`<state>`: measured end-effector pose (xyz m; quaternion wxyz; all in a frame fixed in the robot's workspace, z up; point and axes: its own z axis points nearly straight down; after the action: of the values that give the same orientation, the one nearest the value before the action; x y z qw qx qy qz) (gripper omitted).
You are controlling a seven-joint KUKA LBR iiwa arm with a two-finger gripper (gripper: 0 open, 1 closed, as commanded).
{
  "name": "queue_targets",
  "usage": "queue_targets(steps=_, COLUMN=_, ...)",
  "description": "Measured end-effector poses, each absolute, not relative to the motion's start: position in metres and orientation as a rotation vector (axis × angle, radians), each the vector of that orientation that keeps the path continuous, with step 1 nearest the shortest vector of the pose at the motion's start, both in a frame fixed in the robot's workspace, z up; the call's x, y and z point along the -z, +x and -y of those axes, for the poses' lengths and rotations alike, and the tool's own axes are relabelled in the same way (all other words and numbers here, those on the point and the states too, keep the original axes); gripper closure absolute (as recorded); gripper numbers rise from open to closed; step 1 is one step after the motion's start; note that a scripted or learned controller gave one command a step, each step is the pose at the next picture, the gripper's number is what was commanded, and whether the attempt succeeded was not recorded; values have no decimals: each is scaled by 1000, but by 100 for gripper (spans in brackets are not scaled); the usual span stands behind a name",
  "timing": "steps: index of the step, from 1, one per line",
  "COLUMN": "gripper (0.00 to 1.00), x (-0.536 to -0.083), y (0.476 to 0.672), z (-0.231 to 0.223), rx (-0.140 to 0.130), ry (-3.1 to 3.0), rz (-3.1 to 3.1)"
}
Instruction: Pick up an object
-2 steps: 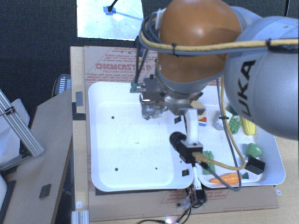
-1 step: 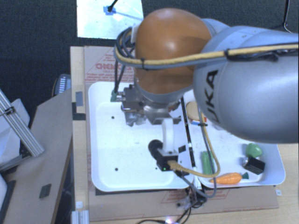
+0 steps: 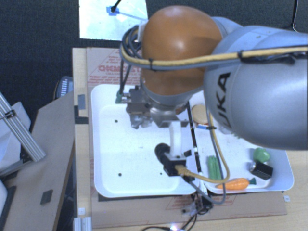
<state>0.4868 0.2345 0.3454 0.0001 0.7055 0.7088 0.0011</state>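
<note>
End effector (image 3: 139, 119): hangs low over the back of the left bin (image 3: 113, 150). I cannot tell whether it is spread or pressed together, because the wrist covers it.
Beneath it: white bin floor with a few dark specks.
Things to pick: all lie in the right bin (image 3: 285, 177), well apart from the end effector.
Front rim: an orange carrot (image 3: 234, 183), with a green stick (image 3: 213, 166) just beside it.
Right corner: a green round piece (image 3: 261, 154) and a black block (image 3: 263, 170), close together.
Back: a tan disc (image 3: 198, 113), half hidden under the arm (image 3: 250, 81).
Risk, empty grasp: closing here likely catches nothing, since no thing lies near it.
Risk, crossing: a low sweep rightward could strike the bins' meeting rims.
Risk, crowding: the carrot hugs the rim beside the stick, so a grasp there may push one aside.
</note>
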Motion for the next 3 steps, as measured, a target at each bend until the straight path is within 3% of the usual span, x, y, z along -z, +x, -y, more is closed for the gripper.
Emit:
queue_targets(steps=1, gripper=100, x=-341, y=487, z=-184, rx=1, ry=2224, rz=-2217)
queue_targets(steps=2, gripper=100, x=-268, y=485, z=-237, rx=6, ry=2216, rz=-2231)
queue_targets(steps=3, gripper=100, x=-429, y=530, z=-234, rx=-32, ry=2211, rz=-2219)
